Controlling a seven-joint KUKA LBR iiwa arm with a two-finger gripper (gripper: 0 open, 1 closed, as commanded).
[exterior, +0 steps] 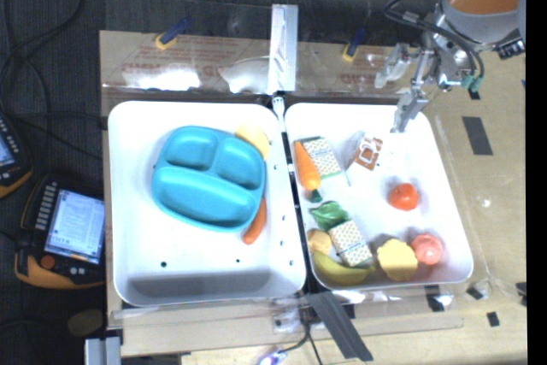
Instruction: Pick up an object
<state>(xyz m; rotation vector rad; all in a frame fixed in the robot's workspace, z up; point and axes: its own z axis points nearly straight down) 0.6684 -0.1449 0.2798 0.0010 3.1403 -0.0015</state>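
Hanging above the far right corner of the right bin [444, 151], the claw [408, 111] grips nothing I can see, and whether it is spread or pressed together I cannot tell. Below it lie a small brown-and-white box [368, 152], a tomato [403, 196], a carrot [307, 167] and a banana [335, 268]; the left bin [128, 184] holds a blue divided plate [209, 176].
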